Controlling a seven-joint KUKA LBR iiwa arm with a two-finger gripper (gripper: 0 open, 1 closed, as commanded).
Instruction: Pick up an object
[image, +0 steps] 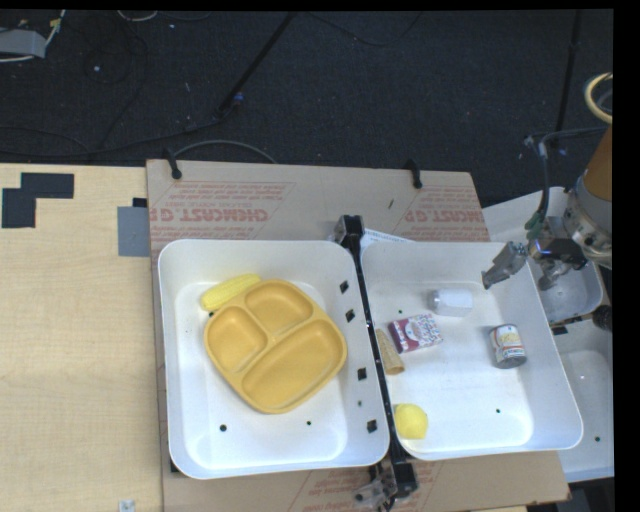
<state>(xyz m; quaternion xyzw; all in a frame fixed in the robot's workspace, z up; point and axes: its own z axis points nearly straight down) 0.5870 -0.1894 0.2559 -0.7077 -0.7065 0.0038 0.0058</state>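
Currently I log the gripper open wide and holding nothing over the right bin's far right edge, presumably staged near the can.

Arm at the right edge of the view, gripper low and pointing left.

The KUKA arm enters from the right edge, only its last section in view: an orange band shows at the upper right, with a grey wrist body beneath it. Below the wrist the gripper juts out to the left at a slight downward slant. One grey finger stands out plainly, long and narrow, its tip the leftmost part of the robot. The rest of the gripper is a dark cluster of fittings and cable against the wrist, too small to resolve; finger spacing cannot be told. Nothing is seen between the fingers.
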